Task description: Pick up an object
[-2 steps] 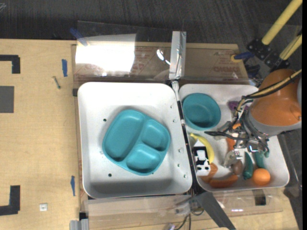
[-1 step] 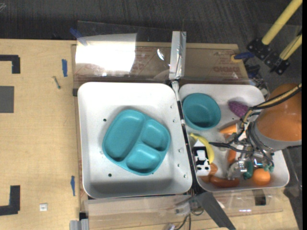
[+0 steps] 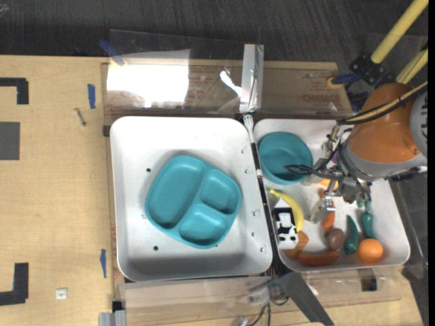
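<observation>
1. The landmark is the teal bowl (image 3: 284,156) in the far corner of the right bin (image 3: 401,240); every place below is given from it.
2. The gripper (image 3: 331,197) hangs just right of and nearer than the bowl, low over the heap of toy food. Whether it is spread or closed I cannot tell; clutter and cables mask it.
3. Candidate objects lie on the near side of the bowl: a banana (image 3: 289,204) just below it, a small carrot (image 3: 328,217) right under the gripper, a brown ball (image 3: 334,237), a green pepper (image 3: 352,232), an orange (image 3: 370,250) farthest off, and a red sausage (image 3: 315,257) by the near wall.
4. The carrot looks the nearest target, in my judgement.
5. To do this well: descend straight over one item, straddle its narrow width, and avoid nudging neighbours, since they lie touching.
6. The teal divided plate (image 3: 194,200) sits left of the bowl, in the left bin (image 3: 129,141).
</observation>
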Robot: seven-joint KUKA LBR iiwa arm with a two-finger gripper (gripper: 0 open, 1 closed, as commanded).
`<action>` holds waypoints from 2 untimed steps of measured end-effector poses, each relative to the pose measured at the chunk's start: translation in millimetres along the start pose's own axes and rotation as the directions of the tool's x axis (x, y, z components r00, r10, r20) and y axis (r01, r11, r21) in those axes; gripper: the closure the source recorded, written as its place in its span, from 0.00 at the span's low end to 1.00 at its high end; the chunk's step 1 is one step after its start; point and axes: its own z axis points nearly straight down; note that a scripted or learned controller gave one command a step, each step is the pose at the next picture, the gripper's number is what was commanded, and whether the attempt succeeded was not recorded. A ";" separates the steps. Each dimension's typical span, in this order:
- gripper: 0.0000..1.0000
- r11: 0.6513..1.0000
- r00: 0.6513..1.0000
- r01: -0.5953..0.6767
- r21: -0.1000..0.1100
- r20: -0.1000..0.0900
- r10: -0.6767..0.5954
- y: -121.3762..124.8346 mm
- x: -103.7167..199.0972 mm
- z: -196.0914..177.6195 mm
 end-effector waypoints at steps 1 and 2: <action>0.00 1.000 1.000 -0.023 0.000 -0.003 0.023 -15.4 39.6 -0.5; 0.00 0.994 0.994 -0.112 0.005 0.001 0.112 23.9 23.9 -0.9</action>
